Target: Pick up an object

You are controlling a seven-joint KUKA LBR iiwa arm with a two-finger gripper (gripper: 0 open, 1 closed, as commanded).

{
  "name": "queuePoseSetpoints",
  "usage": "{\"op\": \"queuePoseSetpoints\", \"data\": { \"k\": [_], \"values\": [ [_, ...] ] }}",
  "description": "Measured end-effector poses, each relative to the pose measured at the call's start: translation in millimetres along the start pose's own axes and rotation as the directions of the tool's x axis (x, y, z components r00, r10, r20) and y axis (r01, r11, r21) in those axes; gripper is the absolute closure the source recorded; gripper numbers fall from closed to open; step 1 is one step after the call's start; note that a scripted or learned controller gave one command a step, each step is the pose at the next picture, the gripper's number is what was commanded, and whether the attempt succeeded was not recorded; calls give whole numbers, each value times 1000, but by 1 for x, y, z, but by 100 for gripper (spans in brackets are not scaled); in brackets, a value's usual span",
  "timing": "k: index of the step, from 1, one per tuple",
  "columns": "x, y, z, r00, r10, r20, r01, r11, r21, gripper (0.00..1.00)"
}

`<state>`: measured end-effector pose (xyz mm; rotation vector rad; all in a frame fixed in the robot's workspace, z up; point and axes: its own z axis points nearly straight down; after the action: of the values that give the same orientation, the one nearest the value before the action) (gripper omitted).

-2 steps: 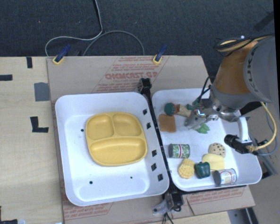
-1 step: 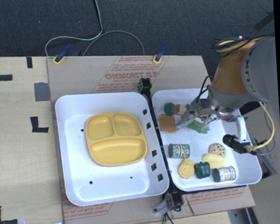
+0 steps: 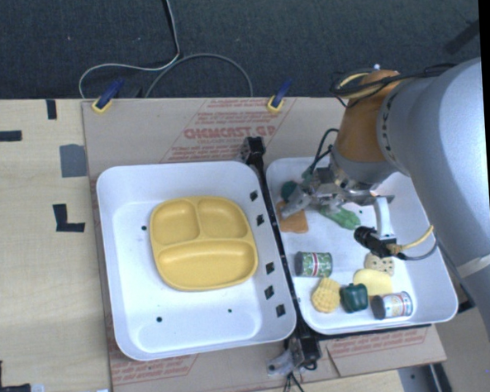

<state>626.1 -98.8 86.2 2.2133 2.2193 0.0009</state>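
My gripper [image 3: 297, 199] is low over the far left corner of the right bin [image 3: 430, 246], reaching in from the right. Directly under and in front of it lies a flat tan slice [image 3: 294, 223]. A small teal piece [image 3: 288, 188] shows right beside the gripper tip; I cannot tell whether it is held. A green vegetable [image 3: 344, 219] lies just right of the gripper. Nearer the front are a green-labelled can [image 3: 314, 264], a yellow corn cob [image 3: 325, 295], a green pepper [image 3: 354, 297], a pale yellow fruit [image 3: 374, 281] and a second small can [image 3: 392, 305].
The left bin [image 3: 123, 240] holds a yellow divided plate [image 3: 203, 242]. A black rail [image 3: 268, 231] separates the two bins. The arm's grey body [image 3: 440, 138] covers the right bin's far right side. A cable [image 3: 414, 247] loops over the right bin.
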Motion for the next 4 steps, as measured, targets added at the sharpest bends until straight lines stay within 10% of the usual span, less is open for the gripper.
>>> {"op": "queuePoseSetpoints", "data": {
  "k": [1, 2, 3, 4],
  "values": [
    [-1, 45, -3, 1000, 1, -4, -1, 1000, 6, 0],
    [-2, 40, -10, 1000, 5, -6, -4, 1000, 24, 100],
    [63, 31, -104, 1000, -4, -7, 4, 1000, 0, 100],
    [72, -22, -98, 1000, 3, -4, -3, 1000, 10, 100]
  ]
}}
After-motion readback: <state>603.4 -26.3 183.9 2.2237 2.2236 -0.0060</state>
